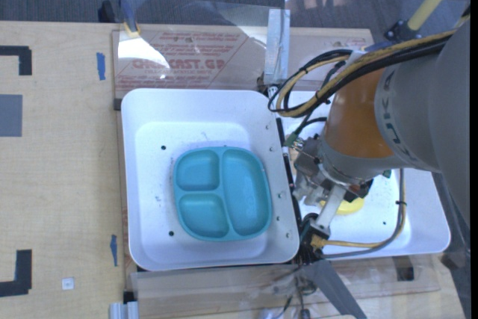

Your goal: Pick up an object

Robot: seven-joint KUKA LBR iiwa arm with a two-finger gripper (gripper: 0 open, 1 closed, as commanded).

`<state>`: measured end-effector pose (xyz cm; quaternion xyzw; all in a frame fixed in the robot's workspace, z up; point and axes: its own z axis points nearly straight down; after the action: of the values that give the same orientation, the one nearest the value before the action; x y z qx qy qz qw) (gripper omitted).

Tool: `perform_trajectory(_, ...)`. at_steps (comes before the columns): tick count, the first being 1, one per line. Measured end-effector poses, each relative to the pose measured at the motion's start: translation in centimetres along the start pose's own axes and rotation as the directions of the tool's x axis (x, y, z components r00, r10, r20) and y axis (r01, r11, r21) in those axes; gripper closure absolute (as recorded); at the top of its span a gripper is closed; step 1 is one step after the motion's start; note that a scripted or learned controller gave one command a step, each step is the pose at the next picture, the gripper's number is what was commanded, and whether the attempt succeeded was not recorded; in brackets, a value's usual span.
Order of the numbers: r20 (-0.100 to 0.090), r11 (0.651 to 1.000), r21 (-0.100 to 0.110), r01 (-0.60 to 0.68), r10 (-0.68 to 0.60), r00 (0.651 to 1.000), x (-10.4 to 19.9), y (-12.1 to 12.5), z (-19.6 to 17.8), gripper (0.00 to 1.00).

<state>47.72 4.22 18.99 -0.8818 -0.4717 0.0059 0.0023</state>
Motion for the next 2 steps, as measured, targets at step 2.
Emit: perform_trajectory(2, -0.015, 0.939, -0.006, -0.344, 0.344, 0.939, 14.7, 6.2, 7.5, 1.00)
